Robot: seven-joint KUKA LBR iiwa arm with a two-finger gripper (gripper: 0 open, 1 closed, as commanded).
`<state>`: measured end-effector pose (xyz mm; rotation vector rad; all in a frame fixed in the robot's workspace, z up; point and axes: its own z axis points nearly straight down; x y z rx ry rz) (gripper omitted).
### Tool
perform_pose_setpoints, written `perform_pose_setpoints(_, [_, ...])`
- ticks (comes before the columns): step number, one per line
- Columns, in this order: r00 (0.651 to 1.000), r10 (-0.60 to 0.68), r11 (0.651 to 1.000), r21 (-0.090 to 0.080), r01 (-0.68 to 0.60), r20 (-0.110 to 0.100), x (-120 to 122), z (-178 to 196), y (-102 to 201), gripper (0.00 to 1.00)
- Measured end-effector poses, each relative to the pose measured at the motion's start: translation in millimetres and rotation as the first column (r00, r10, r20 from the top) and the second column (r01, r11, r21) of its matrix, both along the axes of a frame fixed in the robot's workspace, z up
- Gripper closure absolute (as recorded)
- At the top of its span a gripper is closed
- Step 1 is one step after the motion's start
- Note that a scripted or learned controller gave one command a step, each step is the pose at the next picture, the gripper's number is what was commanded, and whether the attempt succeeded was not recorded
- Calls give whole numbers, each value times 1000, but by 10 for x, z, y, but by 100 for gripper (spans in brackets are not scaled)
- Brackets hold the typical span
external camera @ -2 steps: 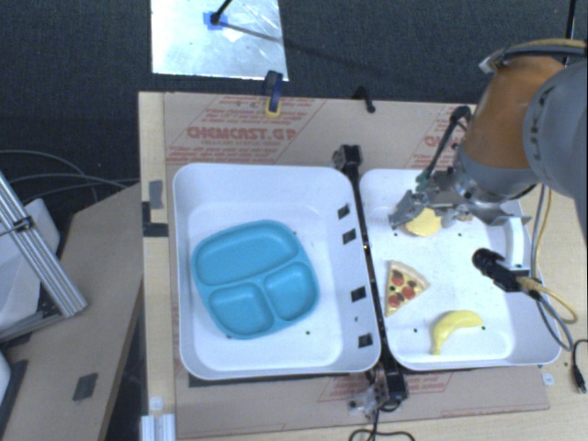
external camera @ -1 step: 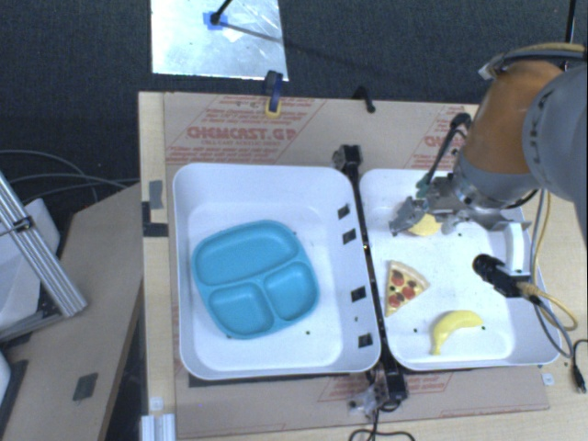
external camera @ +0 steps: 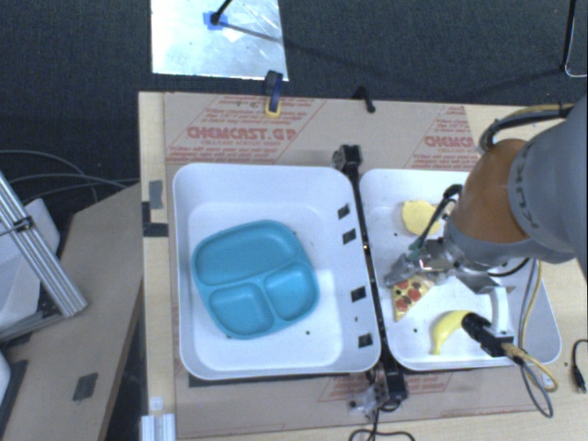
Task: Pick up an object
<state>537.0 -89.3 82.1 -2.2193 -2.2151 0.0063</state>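
Observation:
The right white bin [external camera: 386, 338] holds a toy pizza slice [external camera: 409, 297], a yellow banana [external camera: 447, 328] near its front and a round yellow piece [external camera: 418, 216] toward its back. My gripper [external camera: 411, 269] hangs low over the bin, right above the back end of the pizza slice. The arm's grey body and orange band [external camera: 491, 196] cover the bin's right half.
A blue three-compartment plate [external camera: 254, 277] lies in the left white bin [external camera: 197, 209]. A black divider with clips [external camera: 358, 246] runs between the bins. Cables and a black connector [external camera: 487, 331] trail by the banana at the front right.

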Motion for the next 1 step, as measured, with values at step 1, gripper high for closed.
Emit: perform_pose_setpoints(1, [1000, 7, 1000, 0, -7, 11, -426, 1068, 321, 0])
